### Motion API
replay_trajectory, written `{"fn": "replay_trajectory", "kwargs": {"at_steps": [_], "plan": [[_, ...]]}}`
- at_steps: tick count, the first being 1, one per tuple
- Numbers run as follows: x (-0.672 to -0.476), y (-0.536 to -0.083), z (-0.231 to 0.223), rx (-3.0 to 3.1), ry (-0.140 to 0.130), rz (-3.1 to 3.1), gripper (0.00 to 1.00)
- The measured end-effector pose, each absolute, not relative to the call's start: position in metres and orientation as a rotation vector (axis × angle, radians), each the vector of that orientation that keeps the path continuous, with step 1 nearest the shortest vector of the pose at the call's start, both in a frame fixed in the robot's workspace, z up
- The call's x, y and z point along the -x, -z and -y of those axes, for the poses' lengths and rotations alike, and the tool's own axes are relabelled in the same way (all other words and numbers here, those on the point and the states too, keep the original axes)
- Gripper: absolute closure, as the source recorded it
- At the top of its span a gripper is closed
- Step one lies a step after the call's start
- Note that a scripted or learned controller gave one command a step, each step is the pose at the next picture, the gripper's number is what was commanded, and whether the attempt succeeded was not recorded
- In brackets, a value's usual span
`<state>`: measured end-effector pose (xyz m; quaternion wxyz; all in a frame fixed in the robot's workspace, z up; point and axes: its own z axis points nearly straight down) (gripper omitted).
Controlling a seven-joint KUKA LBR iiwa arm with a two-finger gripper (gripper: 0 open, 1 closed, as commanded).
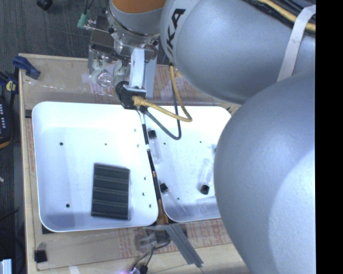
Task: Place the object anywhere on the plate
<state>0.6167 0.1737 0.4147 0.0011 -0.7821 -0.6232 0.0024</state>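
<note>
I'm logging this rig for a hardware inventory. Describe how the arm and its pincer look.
The arm has bulky, rounded, smooth grey housings, with black lettering on one link and an orange band above the wrist. Below the band sits a metallic silver wrist block carrying the pincer, which has pale, translucent-looking parts. A yellow cable and a black cable loop out beneath it.

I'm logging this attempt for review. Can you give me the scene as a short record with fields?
left bin: shallow white bin holding a dark ribbed rectangular plate near its front
right bin: shallow white bin holding clear tube-like pieces with black caps, partly hidden by the arm
arm: grey arm covering the view's right side
pincer: at the top, beyond the bins' far edge; nothing visibly held
task state: nothing lies on the plate
</note>
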Motion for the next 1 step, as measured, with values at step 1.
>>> {"fn": "replay_trajectory", "kwargs": {"at_steps": [1], "plan": [[-0.624, -0.359, -0.2178, 2.861, -0.015, 1.29, 1.0]]}}
